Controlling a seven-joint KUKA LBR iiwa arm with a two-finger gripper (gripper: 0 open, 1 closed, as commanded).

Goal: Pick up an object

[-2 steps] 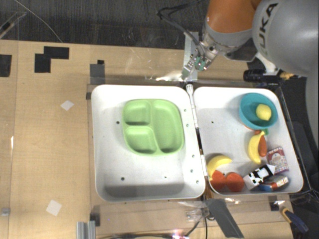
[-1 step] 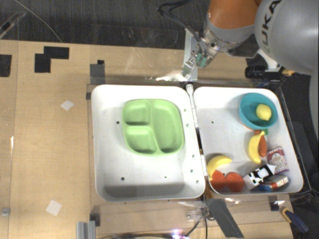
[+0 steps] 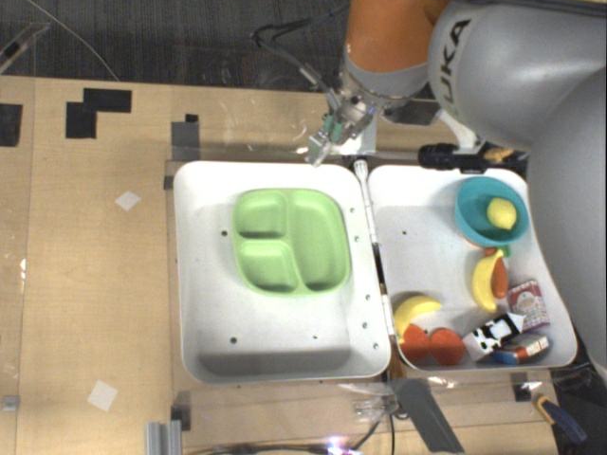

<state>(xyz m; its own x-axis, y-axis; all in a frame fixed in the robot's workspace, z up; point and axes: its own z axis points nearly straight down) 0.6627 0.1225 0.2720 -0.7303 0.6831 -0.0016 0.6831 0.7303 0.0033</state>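
two bins on the bench, arm sitting above their far edge

two shallow white bins are lying side by side on the wooden bench (image 3: 85, 282). the left bin (image 3: 204, 254) is holding a green divided tray (image 3: 289, 240), which is resting flat near the bin's middle with three compartments facing up.

the right bin (image 3: 417, 245) is carrying the loose objects. a blue bowl (image 3: 474, 218) is sitting in the far right corner with a yellow ball (image 3: 503, 213) inside it. just below the bowl a banana (image 3: 486, 281) is lying, with a small orange piece (image 3: 500, 282) touching its right side. a red-and-white packet (image 3: 527, 301) is lying beside that, against the right wall. along the near wall a yellow fruit (image 3: 414, 309) is touching a red fruit (image 3: 436, 346), and a black-and-white toy (image 3: 495, 335) is lying next to them, with a small blue-and-red item (image 3: 524, 352) just beside it.

the grey arm is hanging over the far side of the bench, its orange band (image 3: 384, 27) above the wrist. the gripper (image 3: 334, 138) is hovering just beyond the far rim, near the seam between the bins, well apart from every object. i cannot tell whether the claw is released or clenched; nothing is showing between it.
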